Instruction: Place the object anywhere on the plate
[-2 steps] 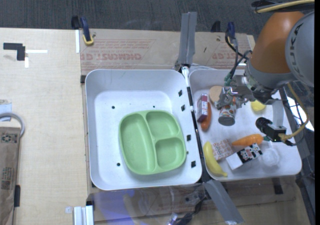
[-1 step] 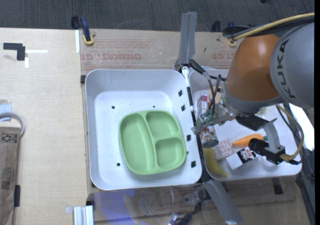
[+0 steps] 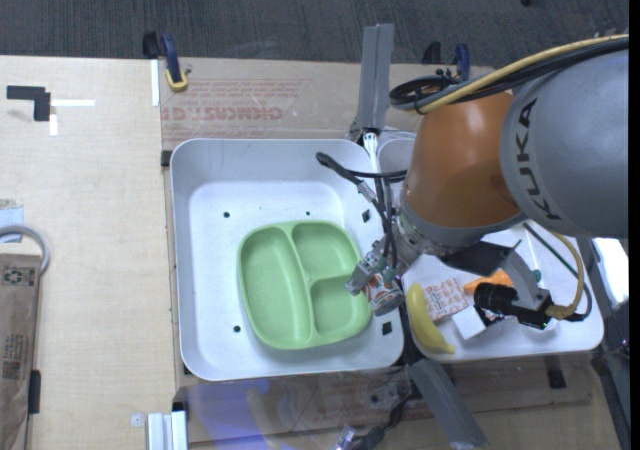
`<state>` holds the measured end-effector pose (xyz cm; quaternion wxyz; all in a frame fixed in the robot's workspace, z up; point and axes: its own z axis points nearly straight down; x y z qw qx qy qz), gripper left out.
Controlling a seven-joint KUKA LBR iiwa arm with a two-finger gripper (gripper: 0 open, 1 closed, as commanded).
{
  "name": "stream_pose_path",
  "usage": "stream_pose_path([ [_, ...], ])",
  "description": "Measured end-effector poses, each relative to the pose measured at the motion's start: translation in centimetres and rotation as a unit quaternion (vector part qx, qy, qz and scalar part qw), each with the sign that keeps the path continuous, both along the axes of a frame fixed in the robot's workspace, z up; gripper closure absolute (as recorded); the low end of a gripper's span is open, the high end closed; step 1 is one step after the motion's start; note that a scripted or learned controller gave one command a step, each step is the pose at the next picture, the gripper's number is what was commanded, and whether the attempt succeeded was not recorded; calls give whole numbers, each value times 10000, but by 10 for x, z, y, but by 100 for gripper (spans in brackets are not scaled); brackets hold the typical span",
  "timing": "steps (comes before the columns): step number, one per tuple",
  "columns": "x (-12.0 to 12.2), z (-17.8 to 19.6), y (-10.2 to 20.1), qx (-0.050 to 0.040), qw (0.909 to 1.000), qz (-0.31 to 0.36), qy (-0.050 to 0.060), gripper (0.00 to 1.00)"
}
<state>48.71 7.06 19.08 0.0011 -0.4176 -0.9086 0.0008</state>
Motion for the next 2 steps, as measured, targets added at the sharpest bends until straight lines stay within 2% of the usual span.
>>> stream_pose_path([
  [1, 60, 11, 54, -2, 9981, 621, -5, 100],
  [2, 60, 12, 53, -3, 9981, 620, -5, 0],
])
